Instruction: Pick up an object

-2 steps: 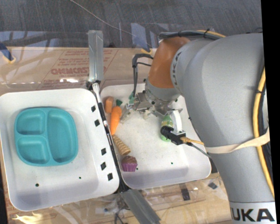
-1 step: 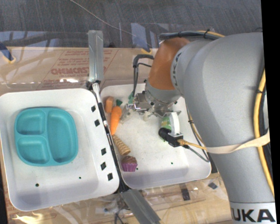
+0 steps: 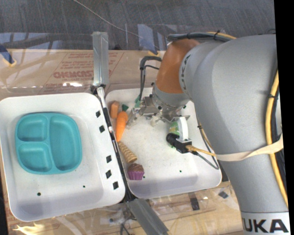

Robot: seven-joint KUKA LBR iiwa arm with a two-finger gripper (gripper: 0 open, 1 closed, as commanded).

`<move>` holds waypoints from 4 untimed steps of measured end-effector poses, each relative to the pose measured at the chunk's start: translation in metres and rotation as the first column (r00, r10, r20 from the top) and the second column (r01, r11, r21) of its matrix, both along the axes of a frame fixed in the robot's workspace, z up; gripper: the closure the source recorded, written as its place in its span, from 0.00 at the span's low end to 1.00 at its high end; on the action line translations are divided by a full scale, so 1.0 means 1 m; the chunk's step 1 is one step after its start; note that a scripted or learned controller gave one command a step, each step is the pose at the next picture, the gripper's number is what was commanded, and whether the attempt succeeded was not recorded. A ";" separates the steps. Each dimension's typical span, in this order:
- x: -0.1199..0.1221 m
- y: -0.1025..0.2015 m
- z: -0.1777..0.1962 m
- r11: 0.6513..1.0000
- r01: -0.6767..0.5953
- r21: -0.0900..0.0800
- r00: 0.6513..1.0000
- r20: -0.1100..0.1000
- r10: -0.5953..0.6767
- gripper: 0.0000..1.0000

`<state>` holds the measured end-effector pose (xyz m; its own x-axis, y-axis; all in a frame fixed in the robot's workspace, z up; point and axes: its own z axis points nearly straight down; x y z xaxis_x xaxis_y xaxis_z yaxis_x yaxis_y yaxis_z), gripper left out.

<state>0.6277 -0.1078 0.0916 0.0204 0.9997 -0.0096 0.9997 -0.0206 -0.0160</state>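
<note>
The right bin holds several toy foods along its left wall: an orange carrot, a smaller orange piece behind it, a tan waffle cone and a purple cupcake. The gripper hangs over the back middle of this bin, below the orange band, just right of the carrot. The wrist and its metal fittings hide what lies under it. A green item peeks out beside the wrist at the bin's right.
The left bin carries a teal divided plate. A ridge with black clips separates the two bins. The large grey arm body covers the right bin's right side. A black cable plug hangs off the wrist.
</note>
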 end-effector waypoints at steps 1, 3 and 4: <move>-0.007 0.003 0.000 0.994 0.113 0.003 0.994 0.005 -0.113 0.00; -0.023 0.011 -0.001 0.920 0.391 0.009 0.920 -0.001 -0.391 0.00; -0.039 0.010 -0.001 0.868 0.497 0.008 0.868 0.000 -0.497 0.00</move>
<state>0.5891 -0.0978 0.0902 0.5145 0.8575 -0.0018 0.8574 -0.5145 -0.0161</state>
